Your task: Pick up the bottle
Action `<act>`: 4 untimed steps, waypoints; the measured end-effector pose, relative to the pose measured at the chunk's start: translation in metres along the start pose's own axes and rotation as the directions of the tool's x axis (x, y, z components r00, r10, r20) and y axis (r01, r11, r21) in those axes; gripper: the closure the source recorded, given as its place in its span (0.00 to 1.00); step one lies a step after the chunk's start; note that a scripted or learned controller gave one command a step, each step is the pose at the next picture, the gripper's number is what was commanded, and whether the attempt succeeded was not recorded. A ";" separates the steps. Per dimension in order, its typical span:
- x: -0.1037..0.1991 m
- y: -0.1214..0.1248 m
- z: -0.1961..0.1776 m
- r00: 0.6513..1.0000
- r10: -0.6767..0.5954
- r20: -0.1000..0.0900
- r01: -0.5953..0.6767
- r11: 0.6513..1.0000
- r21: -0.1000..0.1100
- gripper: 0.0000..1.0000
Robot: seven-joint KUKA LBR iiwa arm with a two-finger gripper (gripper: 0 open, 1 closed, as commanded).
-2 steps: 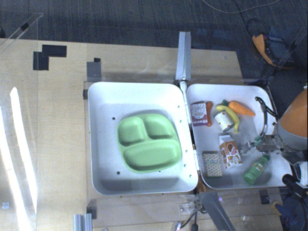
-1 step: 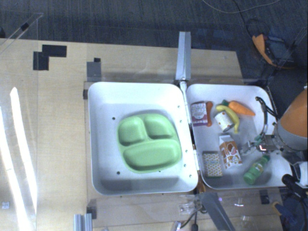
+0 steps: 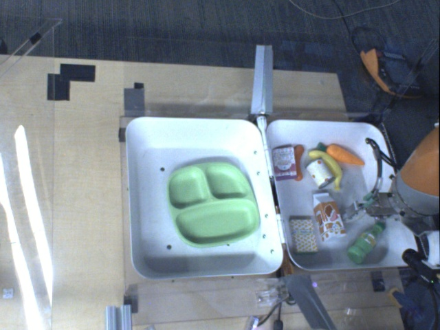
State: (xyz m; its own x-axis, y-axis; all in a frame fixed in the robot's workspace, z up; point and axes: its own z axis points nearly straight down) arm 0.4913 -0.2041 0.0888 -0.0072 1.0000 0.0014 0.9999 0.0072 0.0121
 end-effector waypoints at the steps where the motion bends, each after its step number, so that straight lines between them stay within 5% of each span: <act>1: 0.000 0.000 0.000 1.000 0.006 0.000 -0.006 1.000 0.000 0.00; 2: 0.000 0.000 0.000 1.000 0.019 -0.001 -0.019 1.000 0.001 0.00; 3: 0.000 0.001 0.000 0.995 -0.100 0.006 0.100 0.995 -0.002 0.00; 4: 0.001 0.003 -0.012 0.995 -0.103 0.006 0.103 0.995 -0.007 1.00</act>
State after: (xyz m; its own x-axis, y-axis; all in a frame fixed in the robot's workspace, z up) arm 0.4943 -0.2032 0.1006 -0.1102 0.9939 -0.0061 0.9937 0.1103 0.0188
